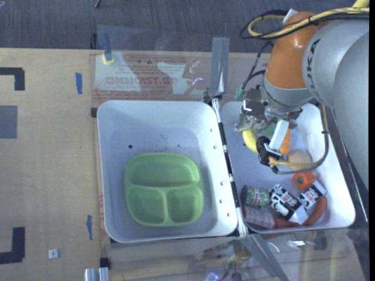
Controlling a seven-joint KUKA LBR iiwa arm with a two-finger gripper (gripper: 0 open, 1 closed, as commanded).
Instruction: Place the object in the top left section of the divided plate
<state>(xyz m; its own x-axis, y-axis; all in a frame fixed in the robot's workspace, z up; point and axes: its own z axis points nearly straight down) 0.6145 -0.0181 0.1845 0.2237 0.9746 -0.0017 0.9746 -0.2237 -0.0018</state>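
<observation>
Item: gripper [262,134] working over right bin [343,206], at banana [250,138]; whether jaws are open or gripping, cannot tell. Plate [164,188] waiting in left bin [111,157]. Advice: be confirming a firm hold before lifting.

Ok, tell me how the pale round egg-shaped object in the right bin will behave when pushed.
The pale egg-shaped object looks smooth and rounded, so it will probably roll rather than slide. It lies beside the orange carrot-like piece, which may stop it. Its smooth surface could slip from the fingers.

arm [345,45] cut off at right edge, banana [250,138] mostly hidden under the wrist, jaws' state unclear
</observation>
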